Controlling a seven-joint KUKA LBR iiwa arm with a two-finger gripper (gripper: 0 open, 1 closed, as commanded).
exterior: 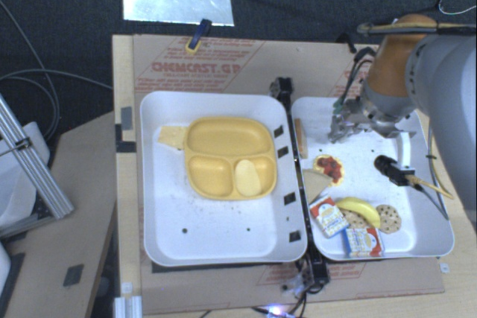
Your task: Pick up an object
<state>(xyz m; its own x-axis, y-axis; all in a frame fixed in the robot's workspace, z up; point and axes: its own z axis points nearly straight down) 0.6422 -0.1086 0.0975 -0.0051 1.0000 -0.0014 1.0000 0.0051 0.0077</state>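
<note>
The gripper point(341, 129) is hanging low over the right bin point(369, 179), near the bin's 11 o'clock corner. The grey arm is reaching in from 3 o'clock. I cannot tell if the jaws are spread or pressed together, because they are small and blurry.

The closest toy is a little pizza piece point(329, 167). It is lying flat on the bin floor, just at 6 o'clock from the jaws, near them but not touching. A thin wooden stick point(300, 138) is lying by the bin wall at 9 o'clock from the jaws.

Farther down at 6 o'clock, a banana point(356, 207), a cookie point(388, 218) and two small boxes point(328, 218) are sitting close together.

The left bin point(223, 231) is holding a yellow tray point(223, 138). Both bins are sitting on the brown worktop point(223, 63).
</note>
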